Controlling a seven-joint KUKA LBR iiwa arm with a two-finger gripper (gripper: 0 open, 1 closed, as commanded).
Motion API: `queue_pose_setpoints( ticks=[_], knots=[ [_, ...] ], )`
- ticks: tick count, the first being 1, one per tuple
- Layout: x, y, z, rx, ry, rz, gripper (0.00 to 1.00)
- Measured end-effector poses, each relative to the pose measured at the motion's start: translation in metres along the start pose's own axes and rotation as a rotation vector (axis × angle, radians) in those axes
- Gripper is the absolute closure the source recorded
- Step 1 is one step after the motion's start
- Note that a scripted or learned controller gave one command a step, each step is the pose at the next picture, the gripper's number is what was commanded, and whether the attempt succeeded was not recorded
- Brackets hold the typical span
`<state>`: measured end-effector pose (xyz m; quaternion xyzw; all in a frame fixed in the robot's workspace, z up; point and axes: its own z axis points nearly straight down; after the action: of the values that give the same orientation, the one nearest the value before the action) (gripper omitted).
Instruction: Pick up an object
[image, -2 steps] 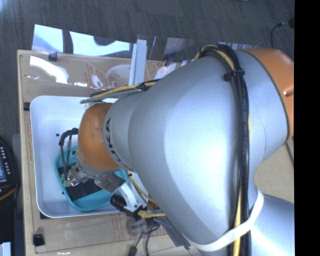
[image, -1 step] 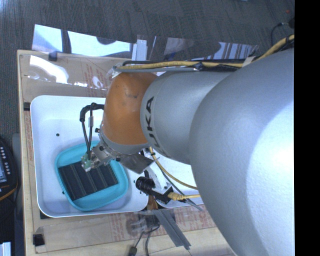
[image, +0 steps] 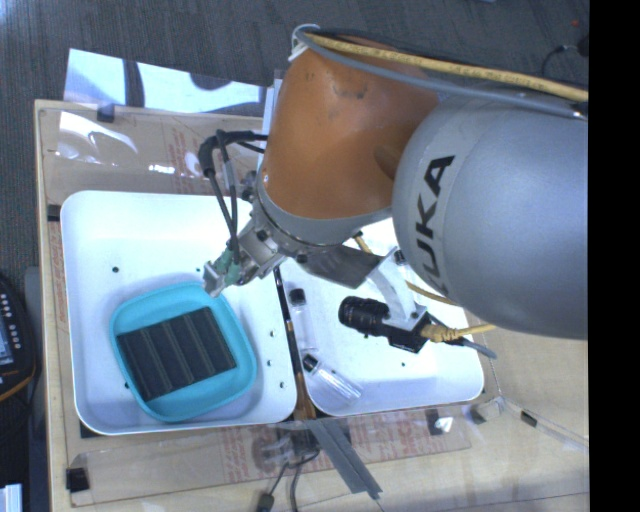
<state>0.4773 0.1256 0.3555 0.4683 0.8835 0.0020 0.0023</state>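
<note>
On the left of the worktop (image: 150, 150) we see the left white bin (image: 100, 250). In its near half lies a shallow blue tray (image: 180, 405), set at a slant, with a dark ribbed panel (image: 178, 350) inside it. Just past the tray's far right corner we find the tool (image: 222, 270), low over the bin floor and close to the tray's rim. We cannot tell whether it is spread or pressed together, and we see nothing held in it. Moving right across the wall between the bins, the right white bin (image: 440, 375) holds a small dark piece (image: 296, 296) near its left wall and a clear tube (image: 332, 379) lying near its front left corner. The grey and orange arm (image: 480, 220) covers much of this bin from above.
</note>
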Motion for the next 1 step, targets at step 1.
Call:
queue_pose_setpoints(
  ticks=[1],
  knots=[
    [-0.0431,-0.0310,0.1181,0.007,0.002,-0.125,1.00]
  ],
)
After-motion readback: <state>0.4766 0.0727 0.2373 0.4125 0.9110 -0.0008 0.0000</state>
